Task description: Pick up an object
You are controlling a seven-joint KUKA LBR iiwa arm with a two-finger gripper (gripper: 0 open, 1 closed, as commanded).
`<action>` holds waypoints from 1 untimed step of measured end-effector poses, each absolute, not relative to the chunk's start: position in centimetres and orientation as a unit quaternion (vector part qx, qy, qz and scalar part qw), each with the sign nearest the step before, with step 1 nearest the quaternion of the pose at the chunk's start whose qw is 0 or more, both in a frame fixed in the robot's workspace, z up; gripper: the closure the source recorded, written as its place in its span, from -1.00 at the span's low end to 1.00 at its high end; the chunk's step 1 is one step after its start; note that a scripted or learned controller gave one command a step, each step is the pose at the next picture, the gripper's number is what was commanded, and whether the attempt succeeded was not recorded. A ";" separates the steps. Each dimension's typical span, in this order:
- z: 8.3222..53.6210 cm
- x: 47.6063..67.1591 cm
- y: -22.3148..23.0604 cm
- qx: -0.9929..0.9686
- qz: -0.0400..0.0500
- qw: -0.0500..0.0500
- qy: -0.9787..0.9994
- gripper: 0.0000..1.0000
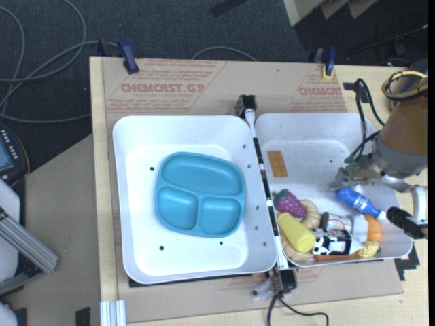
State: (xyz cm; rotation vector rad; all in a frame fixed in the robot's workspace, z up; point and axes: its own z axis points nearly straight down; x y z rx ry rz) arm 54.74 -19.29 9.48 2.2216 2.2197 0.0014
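Clutter fills the near end of the right bin: a bunch of purple grapes beside a pale ring-shaped toy, a yellow cylinder lying tilted in front of them, a small black-and-white toy, an orange carrot-like piece and a blue bottle-shaped toy with an orange tip. These lie touching or overlapping, crowded together, so none has clear room on every side. A small tan rectangle lies apart from the heap, nearer the dividing rim. The left bin holds a blue divided plate, well apart from the toys.

The arm enters from the right, its orange band above a grey wrist, reaching down over the right bin. The gripper sits low, just above and beside the blue bottle-shaped toy, with nothing seen between its fingers. How far they are parted cannot be told, since the wrist hides much of them. The far edge of the heap is partly covered by the arm's dark fittings.
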 end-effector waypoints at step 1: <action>17.8 52.9 -15.5 0.706 0.003 0.004 0.708 1.00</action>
